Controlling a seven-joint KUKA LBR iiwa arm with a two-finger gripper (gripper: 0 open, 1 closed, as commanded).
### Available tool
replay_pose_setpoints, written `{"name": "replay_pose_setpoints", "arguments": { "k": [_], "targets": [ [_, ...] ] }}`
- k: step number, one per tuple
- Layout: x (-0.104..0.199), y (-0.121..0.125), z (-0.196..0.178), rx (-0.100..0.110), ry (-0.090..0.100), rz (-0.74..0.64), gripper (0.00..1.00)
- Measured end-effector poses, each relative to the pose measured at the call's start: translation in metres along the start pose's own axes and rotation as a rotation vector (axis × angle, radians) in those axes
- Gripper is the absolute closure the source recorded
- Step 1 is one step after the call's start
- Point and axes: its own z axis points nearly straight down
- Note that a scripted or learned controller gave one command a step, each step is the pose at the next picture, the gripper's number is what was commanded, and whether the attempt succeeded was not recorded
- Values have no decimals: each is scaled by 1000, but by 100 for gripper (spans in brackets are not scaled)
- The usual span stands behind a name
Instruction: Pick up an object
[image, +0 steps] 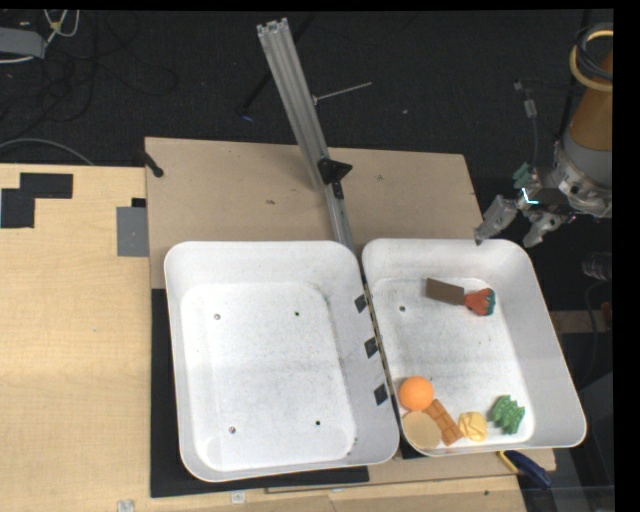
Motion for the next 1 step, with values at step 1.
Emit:
{"name": "replay_pose_setpoints", "arguments": {
  "k": [1],
  "targets": [
    [1,1,-3,-4,-2,-4,0]
  ]
}}
